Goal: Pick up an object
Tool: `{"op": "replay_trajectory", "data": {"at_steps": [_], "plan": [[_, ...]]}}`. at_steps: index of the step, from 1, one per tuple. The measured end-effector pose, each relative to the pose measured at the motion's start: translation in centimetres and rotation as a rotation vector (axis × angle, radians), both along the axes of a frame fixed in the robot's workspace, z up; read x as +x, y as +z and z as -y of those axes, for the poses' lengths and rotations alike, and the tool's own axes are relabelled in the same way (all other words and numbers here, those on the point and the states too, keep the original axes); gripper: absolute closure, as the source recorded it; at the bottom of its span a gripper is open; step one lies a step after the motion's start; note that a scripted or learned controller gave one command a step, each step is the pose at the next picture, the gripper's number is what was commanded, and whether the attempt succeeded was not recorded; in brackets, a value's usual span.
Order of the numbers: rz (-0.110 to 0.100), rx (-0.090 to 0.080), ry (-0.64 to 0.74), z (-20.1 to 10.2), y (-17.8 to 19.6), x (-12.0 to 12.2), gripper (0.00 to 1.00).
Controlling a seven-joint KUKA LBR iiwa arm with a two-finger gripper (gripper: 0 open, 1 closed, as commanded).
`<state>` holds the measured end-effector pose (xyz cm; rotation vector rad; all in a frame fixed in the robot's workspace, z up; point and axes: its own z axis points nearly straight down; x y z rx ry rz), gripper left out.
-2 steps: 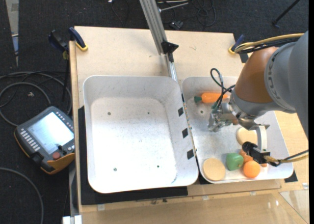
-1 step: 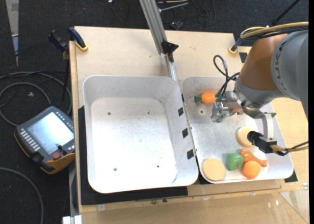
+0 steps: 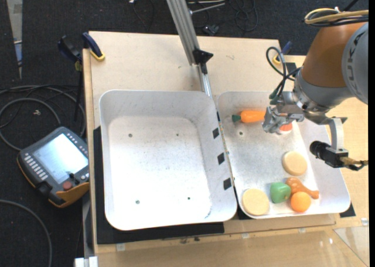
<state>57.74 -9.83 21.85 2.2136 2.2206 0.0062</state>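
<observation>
Camera view: end effector (image 3: 274, 122) lowered into right bin (image 3: 258, 160), beside carrot (image 3: 253, 116)
Finger state cannot be told. Carrot is seen at bin's far side, just left of end effector; two beige discs (image 3: 294, 163), green piece (image 3: 280, 191), orange ball (image 3: 300, 201) lie near front

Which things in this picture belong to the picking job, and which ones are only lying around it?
Belong to the job:
gripper, low in the right bin
carrot
two tan discs
green piece
orange ball
left bin

Lying about:
pendant on the floor
clamp at the bench corner
cables
metal pole
</observation>
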Motion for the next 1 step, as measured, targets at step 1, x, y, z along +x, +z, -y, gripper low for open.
{"op": "replay_trajectory", "data": {"at_steps": [1], "plan": [[-0.001, 0.000, 0.001, -0.68, 4.54, 0.39, 1.00]]}}
